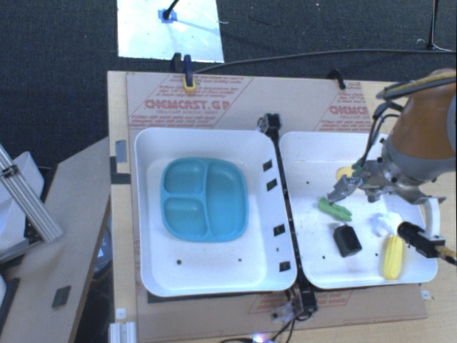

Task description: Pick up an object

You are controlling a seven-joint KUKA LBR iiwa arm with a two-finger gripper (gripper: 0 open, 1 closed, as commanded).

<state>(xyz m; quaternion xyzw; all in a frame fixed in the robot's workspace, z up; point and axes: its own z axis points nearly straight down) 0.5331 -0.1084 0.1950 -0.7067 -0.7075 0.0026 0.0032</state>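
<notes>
The green thing (334,208) is lying just below the jaws, and I cannot tell if they are gripping. A black block (347,239) is sitting a little farther from them.

Teal divided plate (206,199) in the left white bin (153,263) atop a lettered brown board (214,95).

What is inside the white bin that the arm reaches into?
Green piece, black block, yellow corn-shaped toy, small white item. Another yellow thing is half hidden behind the end effector; the arm covers the bin's right side.
</notes>
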